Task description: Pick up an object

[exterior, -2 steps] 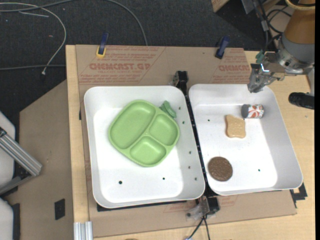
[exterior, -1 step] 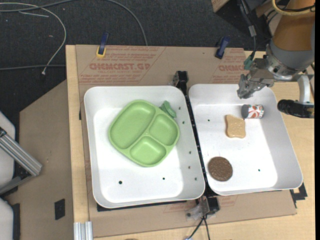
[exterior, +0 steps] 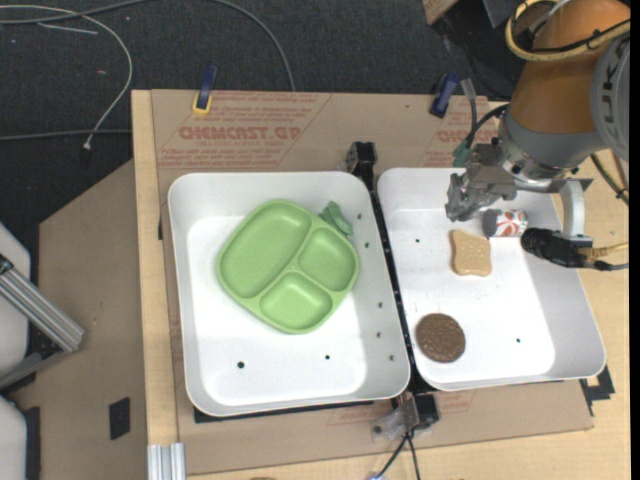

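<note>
1. Surface is seen carrying two white bins.
2. Green divided plate is laid in the left bin, its long axis running upper-left to lower-right.
3. Pincer is positioned over the right bin; its state cannot be told.
4. Toast slice is placed just below it, long axis near vertical.
5. Brown cookie is set nearer the front.

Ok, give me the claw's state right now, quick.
Claw: over the right bin, just above the toast slice; cannot be told whether open or closed, nothing seen held.
</note>
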`<state>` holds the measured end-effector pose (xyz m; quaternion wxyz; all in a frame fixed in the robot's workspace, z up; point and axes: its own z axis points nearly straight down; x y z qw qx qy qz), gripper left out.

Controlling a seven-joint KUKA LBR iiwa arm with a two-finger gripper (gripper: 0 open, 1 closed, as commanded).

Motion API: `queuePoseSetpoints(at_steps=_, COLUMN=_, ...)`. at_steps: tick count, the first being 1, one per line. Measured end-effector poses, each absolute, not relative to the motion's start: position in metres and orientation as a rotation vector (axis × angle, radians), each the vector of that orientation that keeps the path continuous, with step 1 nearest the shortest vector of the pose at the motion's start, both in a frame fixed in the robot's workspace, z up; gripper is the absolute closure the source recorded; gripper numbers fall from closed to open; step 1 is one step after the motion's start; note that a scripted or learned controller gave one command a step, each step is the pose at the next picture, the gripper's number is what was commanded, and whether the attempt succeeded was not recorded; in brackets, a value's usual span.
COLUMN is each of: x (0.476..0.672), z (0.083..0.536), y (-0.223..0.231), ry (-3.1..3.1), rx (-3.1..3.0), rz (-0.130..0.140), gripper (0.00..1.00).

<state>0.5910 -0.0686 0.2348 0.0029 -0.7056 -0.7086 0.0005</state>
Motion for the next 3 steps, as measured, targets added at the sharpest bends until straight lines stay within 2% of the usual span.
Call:
queuePoseSetpoints(at_steps=1, x=0.555, z=0.231, y=-0.029, ry=-2.221, rx=-2.215, rz=0.003, gripper=1.00)
queuePoseSetpoints(at_steps=2, x=0.530, z=0.219, y=0.015, ry=-2.222, rx=-2.212, rz=0.003, gripper=1.00)
queuePoseSetpoints(at_steps=3, x=0.499, z=0.229, y=0.065, ry=-2.224, rx=-2.210, rz=0.001, gripper=1.00)
